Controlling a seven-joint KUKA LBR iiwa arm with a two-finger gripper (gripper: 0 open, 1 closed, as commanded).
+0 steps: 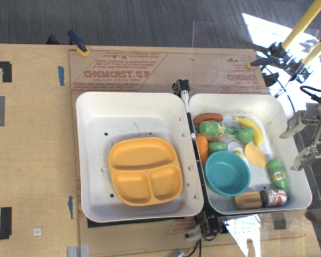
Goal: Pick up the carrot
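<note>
Lying in the right bin (289, 119), the carrot (202, 146) touches a teal bowl (227, 173).

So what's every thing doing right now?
Carrot: lying in the right bin by its left wall, beside the teal bowl.
Teal bowl: upright, open side up.
Orange tray: flat in the left bin, compartments up.
Banana: lying near the back.
Green bottle: lying on its side.
Gripper: outside the right bin's right edge, holding nothing I can see.
</note>
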